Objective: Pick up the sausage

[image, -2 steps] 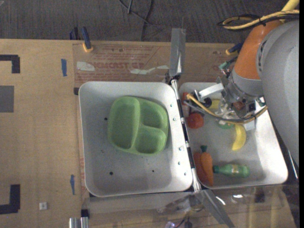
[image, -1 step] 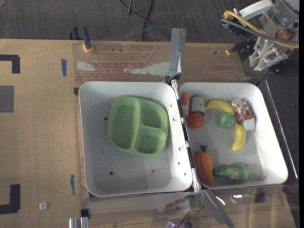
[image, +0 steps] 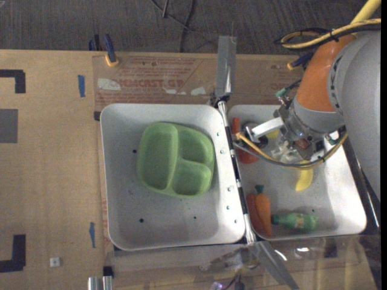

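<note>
One arm [image: 338,83] bent low over right bin [image: 338,210].

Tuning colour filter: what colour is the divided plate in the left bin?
Light green plate, clear in the camera view.

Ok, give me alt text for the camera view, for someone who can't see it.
The arm reaches over the right bin, which holds a red sausage, carrot, green bottle and banana. The left bin holds a green plate.
</note>
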You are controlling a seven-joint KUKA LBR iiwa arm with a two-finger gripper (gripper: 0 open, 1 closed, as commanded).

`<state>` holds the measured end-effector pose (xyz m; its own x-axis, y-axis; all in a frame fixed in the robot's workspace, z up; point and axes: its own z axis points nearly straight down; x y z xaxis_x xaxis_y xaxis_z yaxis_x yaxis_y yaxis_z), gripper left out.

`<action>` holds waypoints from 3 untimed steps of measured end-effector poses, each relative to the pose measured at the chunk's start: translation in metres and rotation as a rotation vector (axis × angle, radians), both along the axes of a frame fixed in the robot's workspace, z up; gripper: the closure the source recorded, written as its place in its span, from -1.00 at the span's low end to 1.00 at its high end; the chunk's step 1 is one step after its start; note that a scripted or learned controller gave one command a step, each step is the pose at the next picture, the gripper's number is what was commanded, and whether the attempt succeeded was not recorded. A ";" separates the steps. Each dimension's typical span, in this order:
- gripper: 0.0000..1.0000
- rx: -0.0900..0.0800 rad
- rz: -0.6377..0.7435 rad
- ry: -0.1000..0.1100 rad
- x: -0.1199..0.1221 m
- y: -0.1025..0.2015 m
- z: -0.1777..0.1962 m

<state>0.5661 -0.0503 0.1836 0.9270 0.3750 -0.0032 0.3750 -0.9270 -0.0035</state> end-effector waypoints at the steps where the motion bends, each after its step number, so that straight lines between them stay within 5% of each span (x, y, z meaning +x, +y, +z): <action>1: -1.00 0.000 0.000 -0.001 0.000 0.000 0.000; 2: -1.00 0.002 0.301 0.000 -0.088 0.006 0.000; 3: -1.00 -0.002 -0.086 -0.002 -0.011 0.041 0.000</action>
